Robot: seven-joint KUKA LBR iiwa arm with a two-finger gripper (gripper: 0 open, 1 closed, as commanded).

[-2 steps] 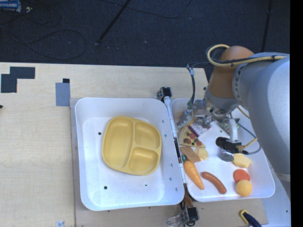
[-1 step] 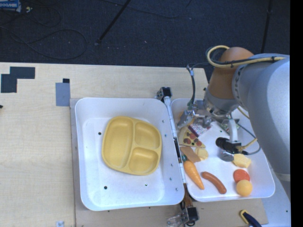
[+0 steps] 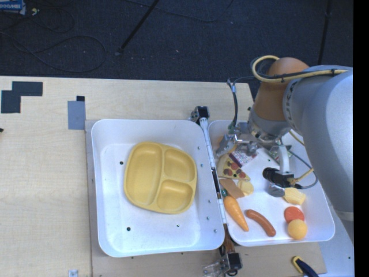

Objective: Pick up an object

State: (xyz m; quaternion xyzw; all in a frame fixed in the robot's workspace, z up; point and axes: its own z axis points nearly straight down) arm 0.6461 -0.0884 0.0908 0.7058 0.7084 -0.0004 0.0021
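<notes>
Toy food sat in right bin (image 3: 323, 227): pizza slice (image 3: 233, 167) at far-left corner, carrot (image 3: 236, 212) and sausage (image 3: 260, 222) nearer front, cheese wedge (image 3: 294, 197), tomato (image 3: 294, 213), lemon (image 3: 297, 229) at right. My gripper (image 3: 247, 148) hung low over pizza slice, likely my target; held nothing that I could see. Yellow divided plate (image 3: 159, 176) lay alone in left bin (image 3: 109, 212), probably drop spot. Both bins on table (image 3: 40, 183)

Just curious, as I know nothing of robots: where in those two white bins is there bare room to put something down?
The left bin has bare floor around the yellow plate, widest along its near edge. The right bin is crowded: carrot, sausage, other toy food, with the arm above.
</notes>
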